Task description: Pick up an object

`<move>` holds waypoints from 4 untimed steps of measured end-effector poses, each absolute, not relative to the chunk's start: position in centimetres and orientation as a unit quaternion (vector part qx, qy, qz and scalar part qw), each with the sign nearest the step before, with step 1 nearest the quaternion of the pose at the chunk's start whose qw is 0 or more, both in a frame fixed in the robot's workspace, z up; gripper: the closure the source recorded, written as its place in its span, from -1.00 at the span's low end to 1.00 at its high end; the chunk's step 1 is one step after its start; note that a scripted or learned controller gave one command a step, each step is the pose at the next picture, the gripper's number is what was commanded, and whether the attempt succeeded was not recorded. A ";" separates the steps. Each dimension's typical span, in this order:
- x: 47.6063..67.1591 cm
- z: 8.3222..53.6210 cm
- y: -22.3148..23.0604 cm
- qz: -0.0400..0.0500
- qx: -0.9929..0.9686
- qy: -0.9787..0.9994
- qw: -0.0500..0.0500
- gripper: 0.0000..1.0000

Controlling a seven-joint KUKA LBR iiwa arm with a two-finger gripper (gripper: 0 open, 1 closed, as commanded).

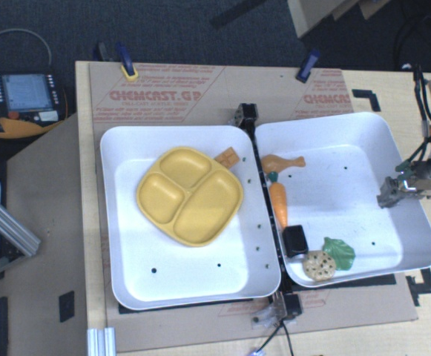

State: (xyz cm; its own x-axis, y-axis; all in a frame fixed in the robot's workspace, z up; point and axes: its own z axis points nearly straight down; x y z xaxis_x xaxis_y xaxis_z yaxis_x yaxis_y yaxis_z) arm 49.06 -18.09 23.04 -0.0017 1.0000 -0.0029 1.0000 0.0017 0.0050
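The right bin (341, 188) holds a brown toy chicken drumstick (283, 163), an orange carrot (278, 205), a small black block (295, 240), a round cookie (319, 265) and a green leafy piece (340, 251), all along its left and front side. My gripper (390, 196) hovers over the right rim of this bin, far from these objects, and nothing shows in it. In the left bin (178, 273) lie a yellow divided plate (191, 195) and a small brown block (227, 157) at the plate's upper right edge.
Both bins rest on a cardboard sheet (200, 87) held by blue clamps (128, 64) at the back. A teach pendant (24, 99) lies off the bench at the far left. Cables (426, 102) hang near the arm on the right.
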 end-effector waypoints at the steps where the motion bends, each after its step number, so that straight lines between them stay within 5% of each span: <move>1: 48.6 23.6 -12.9 0.000 0.706 0.708 -0.001 1.00; 4: 49.2 23.0 4.6 0.001 0.706 0.708 0.000 1.00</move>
